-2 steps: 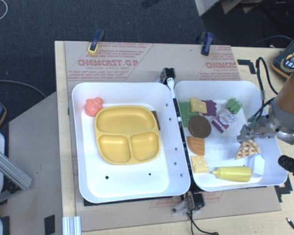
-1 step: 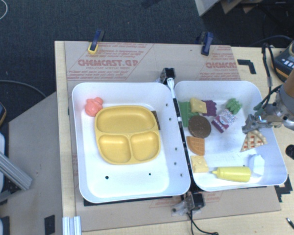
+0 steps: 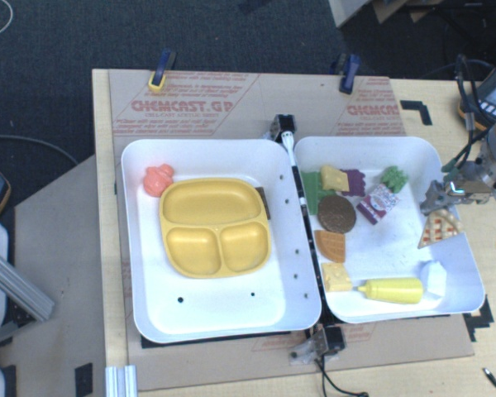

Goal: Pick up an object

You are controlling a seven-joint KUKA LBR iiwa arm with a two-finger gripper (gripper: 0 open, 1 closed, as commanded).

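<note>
Two white bins side by side on bench, left bin and right bin, divider rims touching at centre. Landmark: round brown cookie in right bin. Right of cookie, at bin's right rim: gripper, small metal fingertips low over the rim, open or shut cannot tell. Just below gripper, touching or nearly touching fingertips: waffle-pattern triangular toy slice, tan with red grid, lying against right wall, not visibly between fingers. Above-left of cookie: green flat piece by divider. Directly above cookie: yellow block, with purple piece beside it. Upper right of cookie: green leafy toy. Right of cookie, close: small purple-and-white wrapped item. Below cookie: orange wedge, then pale yellow cheese-like chunk further down. Lower right of cookie: yellow mustard bottle lying on its side along front wall. Far left of cookie, in left bin: yellow three-compartment divided plate, with pink toy off its upper-left corner
</note>
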